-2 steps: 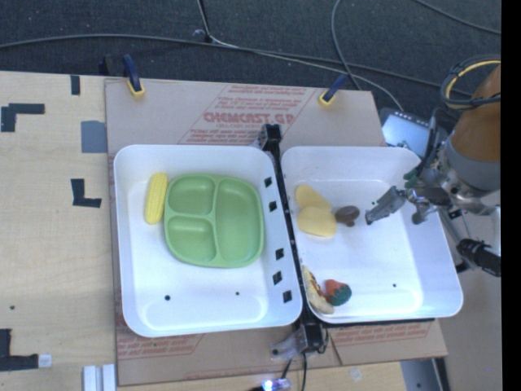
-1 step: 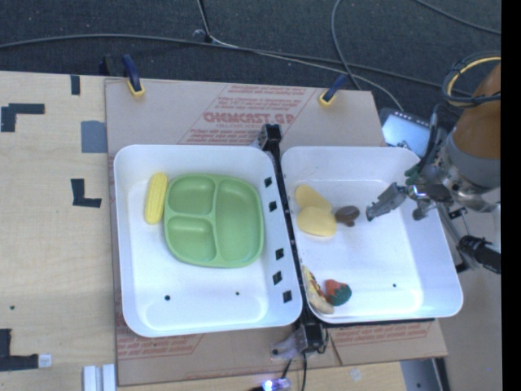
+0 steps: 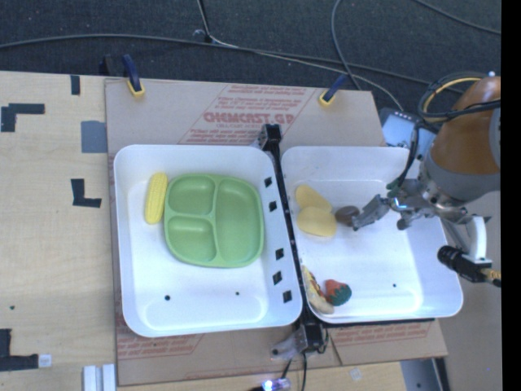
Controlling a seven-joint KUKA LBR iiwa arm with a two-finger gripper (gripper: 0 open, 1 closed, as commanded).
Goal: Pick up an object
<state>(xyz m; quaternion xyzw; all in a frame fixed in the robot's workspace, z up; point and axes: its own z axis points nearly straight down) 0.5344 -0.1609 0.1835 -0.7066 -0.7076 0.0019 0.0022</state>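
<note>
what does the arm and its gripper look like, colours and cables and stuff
The arm is a rounded grey body with an orange band above the wrist. Yellow and black cables loop over its top. The gripper is dark grey metal with slim fingers, and a black fitting sticks out below the wrist.

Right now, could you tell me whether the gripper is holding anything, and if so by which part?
It cannot be told. The gripper sits low in the right bin, beside the yellow pieces, with nothing visibly between its fingers.

arm (image 3: pixel 456 169): grey | orange band | yellow-black cables | dark hand (image 3: pixel 358 217)
</note>
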